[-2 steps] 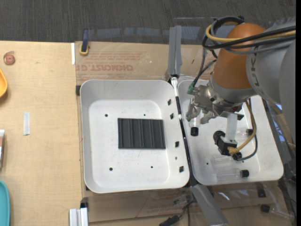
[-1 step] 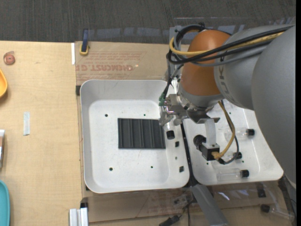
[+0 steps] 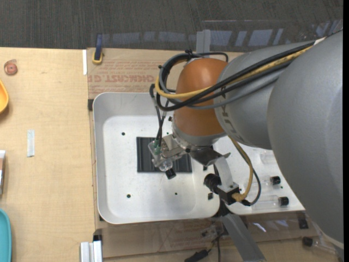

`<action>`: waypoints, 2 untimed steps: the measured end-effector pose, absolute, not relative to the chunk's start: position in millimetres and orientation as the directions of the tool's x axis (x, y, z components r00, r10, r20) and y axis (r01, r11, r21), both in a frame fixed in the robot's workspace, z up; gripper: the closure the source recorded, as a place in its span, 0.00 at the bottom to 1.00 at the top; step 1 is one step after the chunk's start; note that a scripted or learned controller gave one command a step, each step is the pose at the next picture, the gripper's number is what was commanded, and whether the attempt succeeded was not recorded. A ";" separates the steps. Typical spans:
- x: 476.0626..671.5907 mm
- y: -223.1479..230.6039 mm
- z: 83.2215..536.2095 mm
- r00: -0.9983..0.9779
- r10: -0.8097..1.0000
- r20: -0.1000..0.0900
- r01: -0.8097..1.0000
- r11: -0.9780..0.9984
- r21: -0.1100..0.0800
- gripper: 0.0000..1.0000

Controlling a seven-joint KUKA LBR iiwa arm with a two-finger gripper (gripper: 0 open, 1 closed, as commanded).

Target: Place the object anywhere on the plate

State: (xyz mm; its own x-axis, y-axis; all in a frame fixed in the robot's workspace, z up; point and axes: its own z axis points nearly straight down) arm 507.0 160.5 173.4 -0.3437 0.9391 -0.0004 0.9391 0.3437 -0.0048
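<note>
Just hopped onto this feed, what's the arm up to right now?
The grey arm has reached in over the left white bin, with its end effector low above a dark rectangular plate lying flat on the bin floor. From this angle I can't tell whether it is carrying anything; the wrist and cables hide much of the plate. So I can't confirm the object has been placed on the plate.

Arm (image 3: 256, 86) low, hand (image 3: 165, 162) downward

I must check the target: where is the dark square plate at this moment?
In the camera view, the dark square plate lies flat near the middle of the left white bin, directly under the gripper, which covers its right part.
</note>
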 end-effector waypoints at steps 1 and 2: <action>552.2 109.9 271.3 -0.536 0.844 -0.001 0.844 0.536 -0.003 1.00; 542.8 157.1 217.7 -0.603 0.798 0.000 0.798 0.603 -0.004 1.00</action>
